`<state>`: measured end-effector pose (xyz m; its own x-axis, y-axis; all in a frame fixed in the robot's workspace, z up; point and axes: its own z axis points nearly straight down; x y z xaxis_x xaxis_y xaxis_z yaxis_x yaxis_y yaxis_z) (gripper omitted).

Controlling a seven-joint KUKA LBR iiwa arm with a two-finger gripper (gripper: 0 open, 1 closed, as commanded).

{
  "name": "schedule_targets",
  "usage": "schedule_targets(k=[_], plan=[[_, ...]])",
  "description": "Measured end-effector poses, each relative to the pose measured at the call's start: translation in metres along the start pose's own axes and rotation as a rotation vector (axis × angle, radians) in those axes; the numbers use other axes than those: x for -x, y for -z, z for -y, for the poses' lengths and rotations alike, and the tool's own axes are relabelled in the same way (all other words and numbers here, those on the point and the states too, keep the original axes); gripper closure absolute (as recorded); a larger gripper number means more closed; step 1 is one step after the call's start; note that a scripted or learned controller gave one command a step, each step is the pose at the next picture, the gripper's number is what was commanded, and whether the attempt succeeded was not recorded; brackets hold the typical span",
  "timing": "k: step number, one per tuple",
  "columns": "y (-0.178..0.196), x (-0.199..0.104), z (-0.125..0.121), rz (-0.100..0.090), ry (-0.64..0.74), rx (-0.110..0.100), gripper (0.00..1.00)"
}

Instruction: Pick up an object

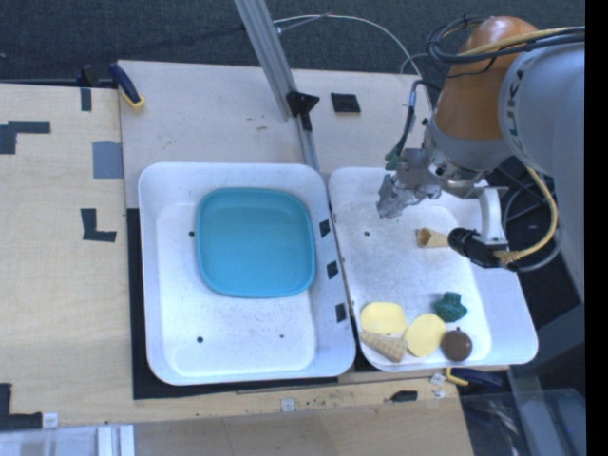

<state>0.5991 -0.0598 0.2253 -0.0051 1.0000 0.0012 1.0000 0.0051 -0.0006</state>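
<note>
My gripper [391,203] hangs over the upper part of the right bin [380,264], fingers pointing down, with nothing seen between them. A small tan piece [430,238] lies just to its right. Along the bin's front edge sit two yellow round pieces [383,318] [425,334], a tan cone [386,348], a brown ball [457,346] and a green piece [450,305]. A blue square plate [255,241] rests in the left bin [171,283].
A slanted metal pole [271,55] rises behind the bins. Black and yellow cables [513,250] hang from the arm over the right bin's right edge. The bench around the bins bears tape marks.
</note>
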Motion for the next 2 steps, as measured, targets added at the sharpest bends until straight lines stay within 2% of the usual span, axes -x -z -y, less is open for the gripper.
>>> schedule_targets(k=[1,2], plan=[[-0.007,-0.056,-0.012,0.0,0.0,-0.001,1.0],[0.002,-0.117,-0.018,0.0,0.001,0.0,1.0]])
